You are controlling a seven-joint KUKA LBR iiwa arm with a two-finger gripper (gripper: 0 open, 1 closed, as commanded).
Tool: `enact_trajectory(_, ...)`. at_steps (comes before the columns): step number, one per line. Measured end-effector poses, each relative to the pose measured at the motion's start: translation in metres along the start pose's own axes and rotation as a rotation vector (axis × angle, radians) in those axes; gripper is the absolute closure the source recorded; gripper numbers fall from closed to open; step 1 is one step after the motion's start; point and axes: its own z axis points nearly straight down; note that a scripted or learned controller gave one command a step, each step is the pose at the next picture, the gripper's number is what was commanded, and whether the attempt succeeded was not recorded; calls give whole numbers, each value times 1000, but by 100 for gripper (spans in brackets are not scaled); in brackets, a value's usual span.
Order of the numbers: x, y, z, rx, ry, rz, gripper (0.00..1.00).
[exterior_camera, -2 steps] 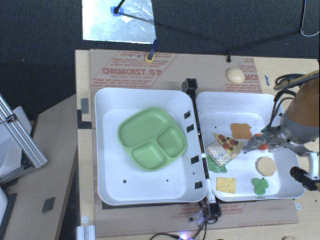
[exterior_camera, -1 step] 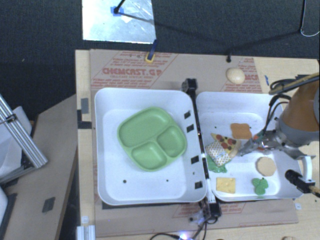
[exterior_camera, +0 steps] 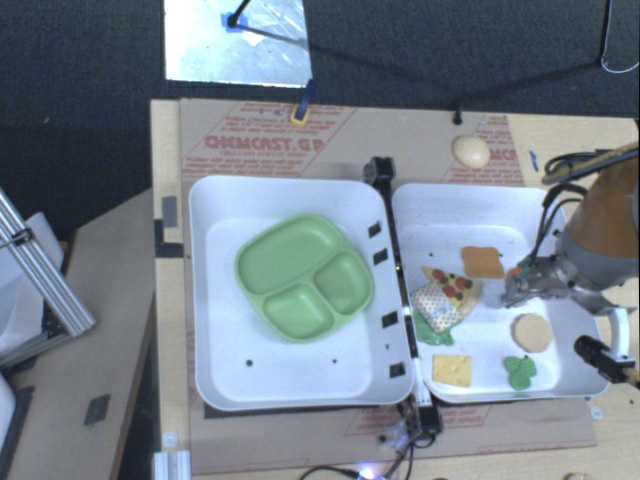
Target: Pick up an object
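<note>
Right bin (exterior_camera: 470,200) crowded with food; hand (exterior_camera: 520,286), grip unclear, above round cookie (exterior_camera: 531,332).

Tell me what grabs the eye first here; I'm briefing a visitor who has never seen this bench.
The green divided plate stands out first, lying alone in the left bin. Next comes the cluster of toy food in the right bin: a pizza slice, a brown toast and a yellow cheese square. The gripper hangs over that bin, beside the toast.

Dark carpet (exterior_camera: 80,88) surrounds the tan bench (exterior_camera: 170,298), with a shiny foil sheet (exterior_camera: 238,30) lying above.
</note>
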Motion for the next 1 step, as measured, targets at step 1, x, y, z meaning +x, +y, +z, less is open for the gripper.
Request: enact_trajectory(1,-5,-4,-46,-2,-1,1,100)
